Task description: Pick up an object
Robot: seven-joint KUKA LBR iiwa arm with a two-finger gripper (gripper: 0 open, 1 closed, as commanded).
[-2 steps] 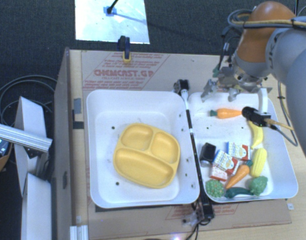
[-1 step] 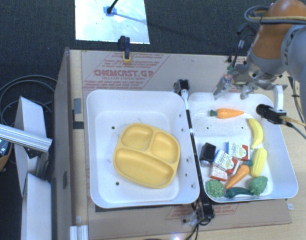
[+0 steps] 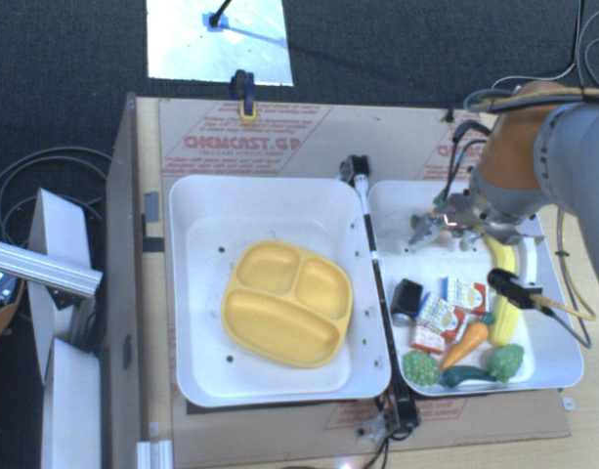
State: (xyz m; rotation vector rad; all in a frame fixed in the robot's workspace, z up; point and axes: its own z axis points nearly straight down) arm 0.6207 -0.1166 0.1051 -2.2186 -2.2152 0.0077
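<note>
Below, two white bins: left bin [image 3: 196,262] with one yellow tray [image 3: 287,301]; right bin [image 3: 563,360] with one banana [image 3: 504,296], one carrot [image 3: 465,343], two broccoli pieces [image 3: 421,367]. Gripper [image 3: 426,231] above right bin's far end, grasp unclear.

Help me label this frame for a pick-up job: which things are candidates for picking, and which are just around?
Job: gripper; banana; carrot; broccoli; black block.

Around: yellow tray, left bin, cardboard sheet.
</note>
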